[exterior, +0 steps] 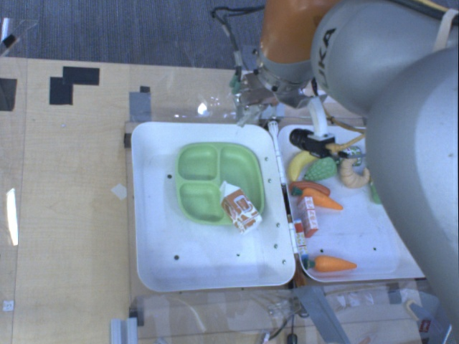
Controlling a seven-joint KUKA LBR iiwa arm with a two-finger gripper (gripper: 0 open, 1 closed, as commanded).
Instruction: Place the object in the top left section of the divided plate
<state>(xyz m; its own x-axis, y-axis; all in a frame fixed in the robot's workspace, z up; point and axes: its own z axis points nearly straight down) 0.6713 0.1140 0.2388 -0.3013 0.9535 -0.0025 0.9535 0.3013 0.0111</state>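
Clutter mostly in the right bin [366, 242]: banana [299, 165] at the far left corner, knobbly green piece [323, 169] touching it, beige twisted piece [353, 175] just beside that, upper carrot [326, 201] mid-bin, lower carrot [334, 264] by the near rim, red-and-white box [308, 216] close against the dividing wall, thin reddish piece [308, 187] between banana and upper carrot. All of it apart from the plate, on the other side of the two bin walls.

Near the middle of the left bin [165, 256], green divided plate [244, 165], two small sections on its left and one long section on its right. On the plate's near right corner, small brown-and-white carton [240, 208], lying tilted and partly over the rim, well apart from the top left section [197, 161].

Over the far rim of the left bin, close to the gap between the bins, gripper [251, 107], apart from plate and carton; released or clenched, cannot tell, too dark and blurred.

Under both bins, pale wood bench [64, 213], with black tape shapes [72, 84] at its far left, grey metal bracket [140, 106] by the left bin's far corner, and glare off a clear sheet. Beyond the bench, blue-grey carpet [107, 13].

Across the right bin's far right side, grey arm [401, 84] with orange band [294, 20], hiding that part of the bin; sliver of green [374, 192] at the arm's edge cut off, not nameable.
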